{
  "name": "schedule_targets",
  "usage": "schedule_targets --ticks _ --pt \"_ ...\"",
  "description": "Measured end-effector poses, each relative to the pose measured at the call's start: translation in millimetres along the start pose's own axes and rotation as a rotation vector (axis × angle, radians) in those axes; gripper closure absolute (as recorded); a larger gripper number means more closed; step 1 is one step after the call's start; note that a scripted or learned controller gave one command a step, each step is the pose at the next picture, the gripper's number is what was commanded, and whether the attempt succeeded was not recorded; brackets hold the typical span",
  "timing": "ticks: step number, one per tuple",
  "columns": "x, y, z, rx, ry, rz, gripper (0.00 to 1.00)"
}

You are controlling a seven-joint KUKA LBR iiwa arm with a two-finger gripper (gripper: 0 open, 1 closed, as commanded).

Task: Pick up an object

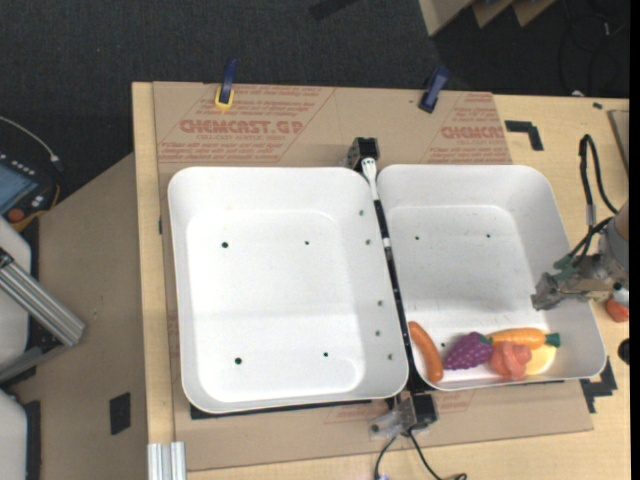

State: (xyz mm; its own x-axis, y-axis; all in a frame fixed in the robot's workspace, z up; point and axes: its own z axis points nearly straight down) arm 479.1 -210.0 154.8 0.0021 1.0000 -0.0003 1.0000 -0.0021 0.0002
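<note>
My end effector (548, 290) at the right bin's (470, 193) right rim, grip state I cannot tell, toy sausage (426, 351), grapes (468, 350), carrot (520, 337) clustered near its front edge

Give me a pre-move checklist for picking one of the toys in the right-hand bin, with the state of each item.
1. Targets in view: ok. Orange sausage, purple grapes, carrot and a red and yellow piece lie along the right bin's near wall.
2. Toys spaced apart: not ok, they touch.
3. Gripper over a toy: not ok, it sits at the bin's right rim.
4. Finger opening: cannot tell.
5. Gripper holding something: cannot tell.
</note>
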Motion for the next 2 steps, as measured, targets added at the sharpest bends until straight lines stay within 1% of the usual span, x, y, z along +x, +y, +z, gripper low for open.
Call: schedule_targets --ticks 2 --pt "0.0 0.0 0.0 0.0 0.0 0.0 0.0"
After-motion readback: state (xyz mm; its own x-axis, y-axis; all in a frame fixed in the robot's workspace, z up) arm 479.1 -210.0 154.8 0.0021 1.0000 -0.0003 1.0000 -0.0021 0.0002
